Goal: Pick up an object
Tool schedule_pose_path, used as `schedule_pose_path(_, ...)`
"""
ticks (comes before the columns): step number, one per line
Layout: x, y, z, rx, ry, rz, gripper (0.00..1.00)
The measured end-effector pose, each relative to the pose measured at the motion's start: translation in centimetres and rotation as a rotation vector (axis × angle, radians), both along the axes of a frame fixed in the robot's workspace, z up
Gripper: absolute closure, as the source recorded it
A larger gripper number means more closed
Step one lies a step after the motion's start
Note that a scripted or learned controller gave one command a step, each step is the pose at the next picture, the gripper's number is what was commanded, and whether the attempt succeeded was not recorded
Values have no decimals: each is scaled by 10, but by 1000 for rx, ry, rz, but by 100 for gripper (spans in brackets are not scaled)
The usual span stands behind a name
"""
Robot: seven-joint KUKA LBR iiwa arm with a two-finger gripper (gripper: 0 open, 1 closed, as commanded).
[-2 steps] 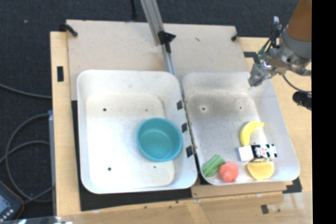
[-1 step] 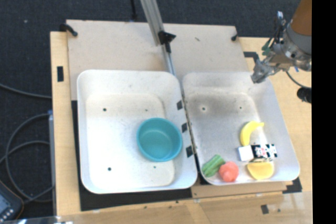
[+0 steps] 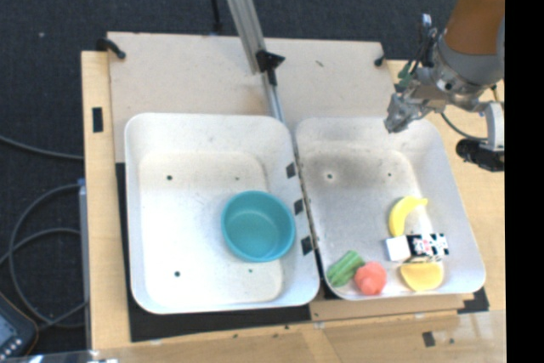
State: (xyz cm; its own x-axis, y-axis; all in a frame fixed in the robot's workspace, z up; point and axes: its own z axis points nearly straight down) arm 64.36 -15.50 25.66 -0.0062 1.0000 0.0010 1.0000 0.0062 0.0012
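Note:
In the right bin several small things lie near its front right corner: a yellow banana, a white and black box, a yellow wedge, a red ball and a green piece. A teal bowl sits in the left bin. My gripper hangs over the right bin's back right corner, well behind the banana, with nothing seen between its fingers.
A slanted metal pole rises from behind the seam between the bins. The arm enters from the upper right. The beige bench extends behind the bins.

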Motion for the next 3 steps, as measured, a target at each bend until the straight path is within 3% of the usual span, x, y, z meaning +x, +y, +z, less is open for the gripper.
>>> schedule_pose_path(1,7,53,5,0,-1,1,100)
schedule_pose_path(3,-9,155,-14,-1,2,0,100)
